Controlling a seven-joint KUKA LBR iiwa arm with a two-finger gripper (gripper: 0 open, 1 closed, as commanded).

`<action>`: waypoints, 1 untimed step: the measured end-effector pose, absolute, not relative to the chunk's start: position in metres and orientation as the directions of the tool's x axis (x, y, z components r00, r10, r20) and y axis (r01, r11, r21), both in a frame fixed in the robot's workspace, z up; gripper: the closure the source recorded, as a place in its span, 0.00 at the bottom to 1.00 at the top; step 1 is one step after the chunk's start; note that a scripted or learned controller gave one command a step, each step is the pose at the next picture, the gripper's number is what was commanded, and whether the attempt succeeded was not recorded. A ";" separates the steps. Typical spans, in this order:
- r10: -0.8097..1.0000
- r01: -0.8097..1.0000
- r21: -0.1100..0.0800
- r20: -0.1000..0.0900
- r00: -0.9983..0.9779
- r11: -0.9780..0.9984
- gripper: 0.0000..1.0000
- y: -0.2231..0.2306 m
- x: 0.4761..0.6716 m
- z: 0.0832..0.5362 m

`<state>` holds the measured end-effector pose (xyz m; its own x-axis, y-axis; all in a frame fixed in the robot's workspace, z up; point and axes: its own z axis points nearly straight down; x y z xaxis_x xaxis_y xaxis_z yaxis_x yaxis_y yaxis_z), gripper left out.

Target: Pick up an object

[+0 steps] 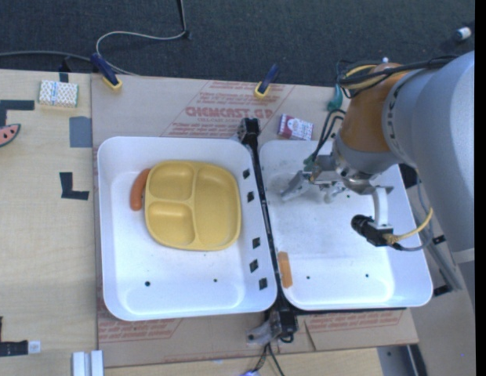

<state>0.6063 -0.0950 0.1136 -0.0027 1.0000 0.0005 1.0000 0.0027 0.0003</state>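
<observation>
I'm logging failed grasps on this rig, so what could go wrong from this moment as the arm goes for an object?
1. The small orange piece lies tight against the right bin's left wall, so the fingers may hit the wall or only nudge it.
2. The orange sausage-shaped item sits pressed against the yellow divided plate in the left bin; a grasp there may catch the plate rim.
3. The gripper hovers over bare bin floor and may close on nothing.

Yellow divided plate [193, 204] flat in left bin, orange sausage [137, 190] touching its left rim.
</observation>
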 end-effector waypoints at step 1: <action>1.000 1.000 -0.001 -0.001 -0.002 0.002 0.00 -0.096 0.668 0.105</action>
